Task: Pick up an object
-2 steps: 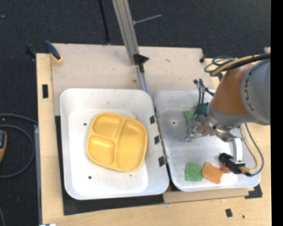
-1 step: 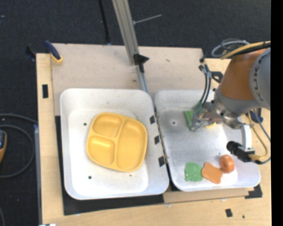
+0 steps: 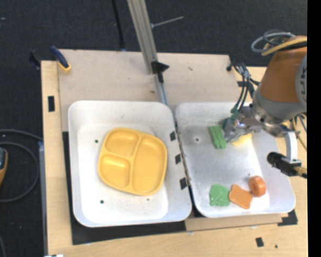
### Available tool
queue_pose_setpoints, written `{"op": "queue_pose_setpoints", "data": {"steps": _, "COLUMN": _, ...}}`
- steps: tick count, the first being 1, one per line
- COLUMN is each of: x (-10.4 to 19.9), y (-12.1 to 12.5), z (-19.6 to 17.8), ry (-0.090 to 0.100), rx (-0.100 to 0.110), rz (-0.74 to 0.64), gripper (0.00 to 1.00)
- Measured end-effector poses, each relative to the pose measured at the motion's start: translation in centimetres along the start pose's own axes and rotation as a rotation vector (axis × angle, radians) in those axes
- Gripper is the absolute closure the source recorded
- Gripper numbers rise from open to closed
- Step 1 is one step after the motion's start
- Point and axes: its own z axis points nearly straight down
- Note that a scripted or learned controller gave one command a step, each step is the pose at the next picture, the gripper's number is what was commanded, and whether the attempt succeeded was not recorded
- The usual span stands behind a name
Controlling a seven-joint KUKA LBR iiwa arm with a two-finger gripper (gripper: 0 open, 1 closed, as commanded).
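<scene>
Two shallow white bins are seen side by side on the bench. The left bin point(image 3: 85, 208) is taken up mostly by a yellow divided tray point(image 3: 132, 160), three compartments, lying flat around the middle of the frame.

All the loose stuff is found in the right bin point(image 3: 203, 116). A green block point(image 3: 217, 137) is lying in the upper part of that bin, a bit tilted. Just to its right a small yellow piece point(image 3: 243, 138) can be made out, partly hidden. Down at the lower edge of the bin three things are bunched together: a flat green piece point(image 3: 219, 195), an orange wedge-ish piece point(image 3: 240, 196) touching it on the right, and a rounder orange object point(image 3: 257, 186) just beside that, toward the lower right.

The arm point(image 3: 281, 84) comes in from the right of the frame, orange band up top, and the gripper point(image 3: 233, 126) is lowered right at the green block and the yellow piece. Whether anything is clamped can't be told, the tool is too dark and blurry there.

A metal post point(image 3: 143, 31) is seen slanting up toward the top center.
</scene>
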Motion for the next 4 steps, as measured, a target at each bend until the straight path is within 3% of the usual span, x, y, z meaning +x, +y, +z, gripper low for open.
{"op": "queue_pose_setpoints", "data": {"steps": 1, "x": -0.2, "y": 0.2, "z": -5.4, "ry": -0.001, "rx": -0.001, "rz": 0.0, "gripper": 1.0}}
{"op": "queue_pose_setpoints", "data": {"steps": 3, "x": 11.0, "y": -0.7, "z": -3.4, "ry": 0.003, "rx": 0.006, "rz": -0.005, "gripper": 1.0}}
{"op": "queue_pose_setpoints", "data": {"steps": 4, "x": 16.2, "y": -0.6, "z": -4.1, "ry": 0.003, "rx": 0.005, "rz": -0.005, "gripper": 1.0}}
